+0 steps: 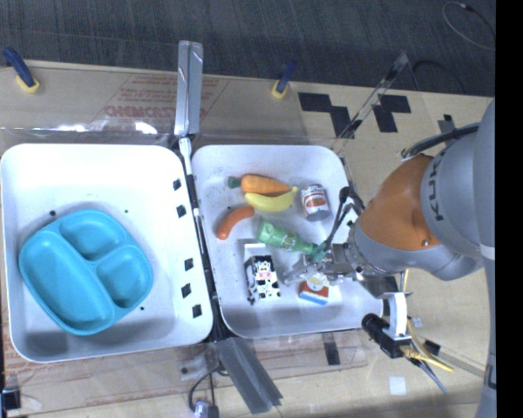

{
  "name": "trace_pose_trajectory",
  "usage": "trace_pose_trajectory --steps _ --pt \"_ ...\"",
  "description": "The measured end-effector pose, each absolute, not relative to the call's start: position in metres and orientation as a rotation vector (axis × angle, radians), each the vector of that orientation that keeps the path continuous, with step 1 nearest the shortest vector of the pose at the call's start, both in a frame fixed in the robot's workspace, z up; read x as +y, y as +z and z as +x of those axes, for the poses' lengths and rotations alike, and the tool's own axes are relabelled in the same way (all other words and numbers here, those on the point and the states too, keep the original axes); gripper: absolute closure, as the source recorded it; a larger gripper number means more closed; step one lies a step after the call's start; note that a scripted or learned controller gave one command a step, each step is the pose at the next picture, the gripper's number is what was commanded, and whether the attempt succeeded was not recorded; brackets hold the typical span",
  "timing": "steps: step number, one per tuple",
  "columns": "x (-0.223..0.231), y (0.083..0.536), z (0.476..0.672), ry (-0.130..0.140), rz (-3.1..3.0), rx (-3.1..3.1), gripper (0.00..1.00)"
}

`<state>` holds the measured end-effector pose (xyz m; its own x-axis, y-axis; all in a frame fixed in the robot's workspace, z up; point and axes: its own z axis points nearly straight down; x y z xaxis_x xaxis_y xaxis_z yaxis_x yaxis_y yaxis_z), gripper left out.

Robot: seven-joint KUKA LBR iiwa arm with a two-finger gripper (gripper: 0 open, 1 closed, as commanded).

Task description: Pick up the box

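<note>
Big and grey with an orange band, the arm (418, 220) comes in from the right side of the frame and bends over the right bin (270, 153). Its gripper (324, 264) hangs low in the lower right part of that bin. It is too dark and tangled there to tell if the gripper is open or closed, and nothing can be seen held in it.

Just under the gripper lies a small orange and white box (315, 294), close to the bin's lower wall. To its left, a little apart, is a cow box (261, 279), white with black spots, with a bit of blue on top.

A green bottle (283, 236) lies on its side above the cow box, and its end points toward the gripper. Higher up are a carrot (266, 184), a banana (272, 201) just below it, a brown sausage (234, 220) to the left, and a little can (314, 200) to the right.

On the left side of the frame, the left bin (87, 151) holds a blue plate (83, 268) with three parts.
</note>
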<state>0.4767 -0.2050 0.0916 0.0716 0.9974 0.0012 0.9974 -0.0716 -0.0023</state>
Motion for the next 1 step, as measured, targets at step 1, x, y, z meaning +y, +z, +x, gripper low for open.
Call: trace_pose_trajectory --steps 1 --pt "-0.2049 0.1011 0.4771 0.002 -2.292 -2.146 1.0"
